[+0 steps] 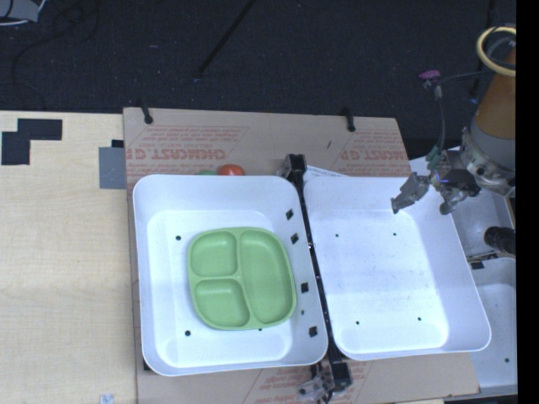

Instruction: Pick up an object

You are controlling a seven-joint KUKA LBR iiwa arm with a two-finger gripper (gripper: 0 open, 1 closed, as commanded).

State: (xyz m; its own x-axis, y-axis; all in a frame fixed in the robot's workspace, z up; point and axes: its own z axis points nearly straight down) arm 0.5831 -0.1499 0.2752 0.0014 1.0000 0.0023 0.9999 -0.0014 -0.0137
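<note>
The pincer (428, 194) hangs over the top right corner of the right bin (396, 301). Its two fingers are spread apart, and there is nothing between them. The only thing to pick up is the green plate (242, 277) with three parts. It lies flat in the left bin (160, 217), far off to the pincer's left and a bit nearer the camera. The plate is wide and low. The fingers could slide off its rim, or close on air if they come down here.
</note>
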